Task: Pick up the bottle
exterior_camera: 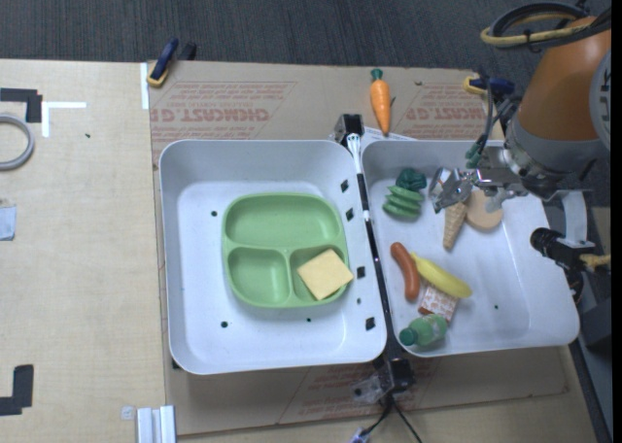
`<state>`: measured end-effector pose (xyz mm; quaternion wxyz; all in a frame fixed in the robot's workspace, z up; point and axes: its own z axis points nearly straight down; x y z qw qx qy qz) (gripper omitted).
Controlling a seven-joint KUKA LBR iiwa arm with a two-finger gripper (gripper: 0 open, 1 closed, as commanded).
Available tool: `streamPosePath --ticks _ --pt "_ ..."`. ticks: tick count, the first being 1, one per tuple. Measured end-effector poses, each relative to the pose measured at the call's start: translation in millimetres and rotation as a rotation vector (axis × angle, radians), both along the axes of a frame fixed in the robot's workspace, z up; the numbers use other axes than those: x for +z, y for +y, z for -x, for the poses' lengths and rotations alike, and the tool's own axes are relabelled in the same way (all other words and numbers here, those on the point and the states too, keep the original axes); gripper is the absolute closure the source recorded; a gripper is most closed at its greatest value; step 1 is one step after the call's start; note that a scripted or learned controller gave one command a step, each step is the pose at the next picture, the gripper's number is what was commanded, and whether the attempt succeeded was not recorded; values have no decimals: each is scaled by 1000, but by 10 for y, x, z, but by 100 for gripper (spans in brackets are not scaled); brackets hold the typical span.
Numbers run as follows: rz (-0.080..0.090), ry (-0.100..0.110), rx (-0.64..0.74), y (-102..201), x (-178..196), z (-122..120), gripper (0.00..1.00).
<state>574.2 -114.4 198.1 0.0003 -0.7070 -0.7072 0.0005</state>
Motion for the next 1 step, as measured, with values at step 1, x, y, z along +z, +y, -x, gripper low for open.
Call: streamPosePath --ticks 1 --pt "1 0 0 -3 94 -3 100"
